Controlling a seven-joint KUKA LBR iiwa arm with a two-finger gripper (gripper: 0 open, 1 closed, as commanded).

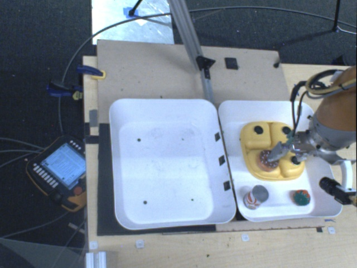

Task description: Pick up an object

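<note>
At the 9 o'clock edge of the camera view, a handheld control pendant with a lit blue screen lies on the dark floor beside the desk; whatever is written on the screen is too small to read. Blue and yellow clamps grip the desk's edge at about 10 o'clock.

On the desk sit 2 shallow white bins side by side. The left bin shows only its bare white floor with a few small dark dots. A grey pole slants down from 12 o'clock to the seam between the bins.

The right bin holds 3 things. A yellow moulded toy with dark round spots lies in its middle. Toward 6 o'clock from the toy, a small grey and red object rests near the bin's front wall, and a small green and red object sits at about 5 o'clock, well apart from it.

The arm enters from 3 o'clock, and the tool is down over the yellow toy, its tip at a brownish round patch on it. Whether the tool is released or clenched cannot be told from this view. No readable brand or label shows on anything.
</note>
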